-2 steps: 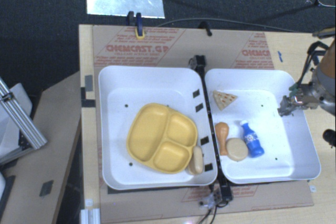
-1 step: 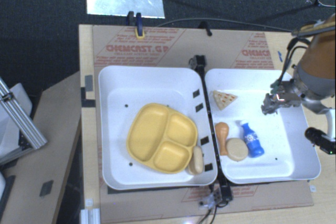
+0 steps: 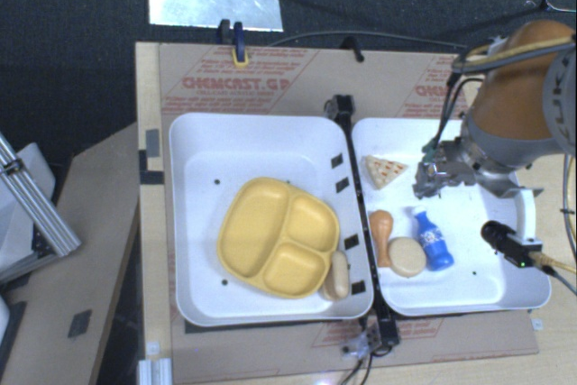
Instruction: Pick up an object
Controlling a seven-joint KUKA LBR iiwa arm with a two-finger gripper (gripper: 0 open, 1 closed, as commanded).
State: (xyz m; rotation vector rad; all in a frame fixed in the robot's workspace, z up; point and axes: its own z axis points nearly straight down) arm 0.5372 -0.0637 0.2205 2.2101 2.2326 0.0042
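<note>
Table (image 3: pixel 270 72): a brown board with red print lies across it and carries two shallow white bins side by side.
Left bin (image 3: pixel 194 149): holds the yellow tray and one small pale piece.
Right bin (image 3: pixel 505 284): holds four small things in its left half; the arm hangs over its upper right part.
Arm (image 3: pixel 518 104): grey with an orange band, reaching in from the right above the right bin.
Yellow tray (image 3: pixel 275 234): a plate with three compartments, lying flat in the middle of the left bin and turned at an angle.
Gripper (image 3: pixel 428 183): low over the right bin, just right of the wedge and above the blue bottle. Whether it is open or closed cannot be told from this angle, and nothing can be seen held in it.
Blue bottle (image 3: pixel 433 241): lies on its side on the floor of the right bin, white cap toward the gripper, touching the round bun.
Orange piece (image 3: pixel 381 234): a long carrot-like shape standing along the left wall of the right bin, beside the bun.
Wedge (image 3: pixel 385 169): a tan triangular slice near the upper left corner of the right bin.
Round bun (image 3: pixel 407 257): a pale disc between the orange piece and the bottle.
Pale loaf (image 3: pixel 337 275): a small beige roll at the lower right edge of the yellow tray in the left bin.
</note>
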